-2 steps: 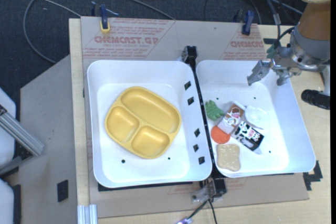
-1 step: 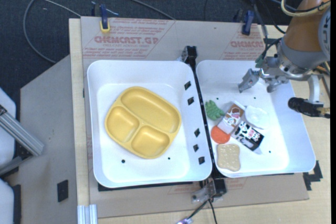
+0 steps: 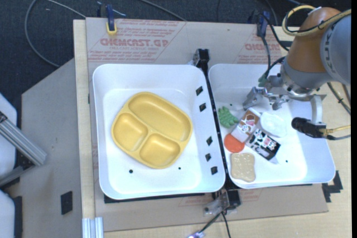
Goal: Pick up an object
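Nothing is picked up yet, as far as I can judge. The things I could take all lie on the floor of the right bin [image 3: 318, 167], in a cluster toward its 9 o'clock side: a green leafy piece [image 3: 226, 117], a small carton with a brown end [image 3: 245, 124], an orange-red disc [image 3: 234, 144] touching the carton's lower end, a black-and-white printed packet [image 3: 264, 144] just beside it toward 3 o'clock, a pale white lump [image 3: 274, 122] at the packet's 1 o'clock, and a tan, bread-like slab [image 3: 243, 166] at 6 o'clock of the group. None of them looks lifted.

My jaws [image 3: 265, 95] hang at about 12 o'clock of that cluster, over the upper part of the bin, and whether they are spread or closed I cannot tell; I see nothing between them.

So the whole job remains: come down on one piece, close, and raise it clear.

The left bin [image 3: 106, 86] holds a yellow divided tray [image 3: 152, 129], well apart from me.
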Motion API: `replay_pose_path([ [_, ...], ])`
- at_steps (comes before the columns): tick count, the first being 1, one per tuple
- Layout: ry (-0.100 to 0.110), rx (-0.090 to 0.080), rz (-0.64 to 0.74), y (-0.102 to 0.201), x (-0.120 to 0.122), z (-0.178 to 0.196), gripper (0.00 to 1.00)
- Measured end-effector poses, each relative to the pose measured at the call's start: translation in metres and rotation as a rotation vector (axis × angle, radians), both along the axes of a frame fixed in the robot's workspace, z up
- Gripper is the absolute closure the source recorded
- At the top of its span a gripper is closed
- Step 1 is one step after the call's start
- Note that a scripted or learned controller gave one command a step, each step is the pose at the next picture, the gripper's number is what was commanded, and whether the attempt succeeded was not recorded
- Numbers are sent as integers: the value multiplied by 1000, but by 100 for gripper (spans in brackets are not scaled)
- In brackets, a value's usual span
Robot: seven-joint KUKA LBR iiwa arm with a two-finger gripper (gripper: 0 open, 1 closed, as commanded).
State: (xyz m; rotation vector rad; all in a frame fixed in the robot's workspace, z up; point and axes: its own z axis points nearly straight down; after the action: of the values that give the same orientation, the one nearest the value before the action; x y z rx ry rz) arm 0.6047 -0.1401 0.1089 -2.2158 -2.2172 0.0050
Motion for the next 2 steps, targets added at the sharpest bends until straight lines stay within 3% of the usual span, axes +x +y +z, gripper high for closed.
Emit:
replay_pose_path([
  [1, -5, -1, -1, 1, 0, -25, 0],
  [2, -8, -1, -1, 1, 1, -12, 100],
])
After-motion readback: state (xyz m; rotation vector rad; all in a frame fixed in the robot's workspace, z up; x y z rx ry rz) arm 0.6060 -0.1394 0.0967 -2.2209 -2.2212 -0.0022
